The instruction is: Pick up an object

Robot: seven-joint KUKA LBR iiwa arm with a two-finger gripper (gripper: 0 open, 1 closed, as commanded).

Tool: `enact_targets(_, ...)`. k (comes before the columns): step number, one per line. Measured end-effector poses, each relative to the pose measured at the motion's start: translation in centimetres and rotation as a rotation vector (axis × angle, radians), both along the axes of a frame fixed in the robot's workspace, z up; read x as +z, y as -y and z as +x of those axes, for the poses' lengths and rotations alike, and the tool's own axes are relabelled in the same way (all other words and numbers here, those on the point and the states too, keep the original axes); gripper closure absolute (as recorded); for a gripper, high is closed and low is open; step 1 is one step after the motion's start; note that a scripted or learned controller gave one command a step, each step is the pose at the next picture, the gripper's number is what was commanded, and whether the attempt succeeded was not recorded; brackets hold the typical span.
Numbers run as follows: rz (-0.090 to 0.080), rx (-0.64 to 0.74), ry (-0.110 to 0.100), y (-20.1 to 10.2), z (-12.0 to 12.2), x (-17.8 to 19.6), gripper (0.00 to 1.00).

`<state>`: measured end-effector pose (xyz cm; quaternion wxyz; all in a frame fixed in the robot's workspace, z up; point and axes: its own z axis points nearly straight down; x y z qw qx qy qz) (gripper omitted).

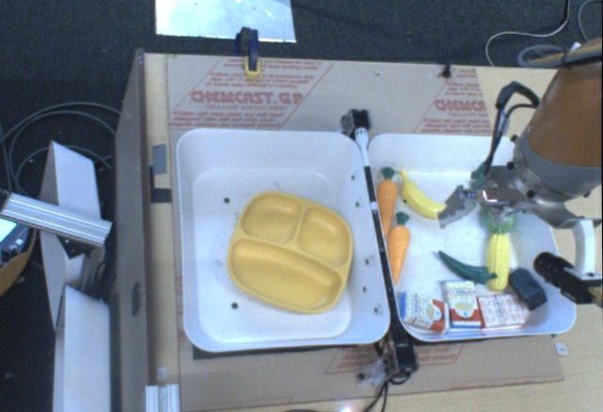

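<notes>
Over the right bin point(556, 325), toward the table's right edge: hand point(468, 203), open or shut impossible to tell, nothing seen held. Just beside it: banana point(421, 198), corn cob point(498, 253). Toward the divider: two carrots point(392, 226). Near front rim: green pepper point(466, 268), small cartons point(462, 306). Left bin point(203, 212): yellow divided plate point(287, 250), apparently parked apart from the pickable clutter.

The arm point(565, 132) at the right is a thick, rounded grey body with a broad orange band across its upper part. A thin black cable point(504, 113) loops out from its left side in an arch. At its left end sits the gripper point(459, 207), a small cluster of grey and silver metal parts with dark fittings.
</notes>
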<state>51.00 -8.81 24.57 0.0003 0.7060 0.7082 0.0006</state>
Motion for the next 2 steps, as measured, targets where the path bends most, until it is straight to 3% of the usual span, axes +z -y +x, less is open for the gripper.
enact_targets(1,-0.004,-0.007,0.001,6.9,3.0,-2.2,0.0)
enact_targets(2,0.001,-0.005,-0.003,8.1,-0.6,-16.4,0.0)
